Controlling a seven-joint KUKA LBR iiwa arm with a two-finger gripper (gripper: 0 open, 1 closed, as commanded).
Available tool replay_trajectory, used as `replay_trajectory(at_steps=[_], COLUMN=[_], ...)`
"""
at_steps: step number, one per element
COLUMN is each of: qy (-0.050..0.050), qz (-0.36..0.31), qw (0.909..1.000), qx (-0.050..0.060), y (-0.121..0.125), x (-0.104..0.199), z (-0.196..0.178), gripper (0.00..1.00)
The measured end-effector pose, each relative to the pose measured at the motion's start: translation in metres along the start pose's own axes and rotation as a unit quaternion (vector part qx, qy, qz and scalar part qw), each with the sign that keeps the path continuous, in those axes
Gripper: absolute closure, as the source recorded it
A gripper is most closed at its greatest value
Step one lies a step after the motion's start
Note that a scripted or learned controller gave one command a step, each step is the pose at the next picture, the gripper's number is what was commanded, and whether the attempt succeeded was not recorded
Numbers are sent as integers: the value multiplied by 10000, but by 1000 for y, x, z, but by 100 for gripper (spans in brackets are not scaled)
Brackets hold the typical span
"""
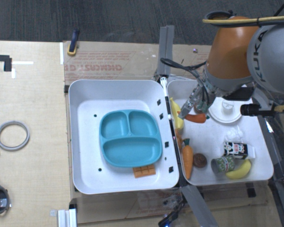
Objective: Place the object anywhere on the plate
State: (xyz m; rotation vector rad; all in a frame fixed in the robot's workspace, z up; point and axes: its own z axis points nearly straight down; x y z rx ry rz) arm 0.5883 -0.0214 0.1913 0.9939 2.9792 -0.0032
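Observation:
A blue plate with three sections [131, 137] lies in the middle of the left bin [80, 141]. Over the left part of the right bin [262, 174], my gripper [196, 111] hangs down from the orange-banded wrist. It is shut on a small red-orange pepper-like object [197, 118], which lies crosswise at the fingertips, just above the bin floor. The gripper stands to the right of the divider between the bins, well apart from the plate.
A brown waffle piece [144, 171] lies just below the plate. The right bin holds a yellow item [176, 115] by the divider, a carrot [187, 161], a brown round thing [199, 161], a green can [222, 164], a banana [239, 170], a black-and-white carton [235, 149] and a white disc [227, 110].

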Motion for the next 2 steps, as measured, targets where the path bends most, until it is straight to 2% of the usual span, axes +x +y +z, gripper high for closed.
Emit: replay_trajectory(at_steps=[1,2], qy=[6,6], qz=[35,35], qw=[10000,10000], qx=[-6,-5], y=[53,53], x=[69,69], z=[0,0], gripper=[100,0])
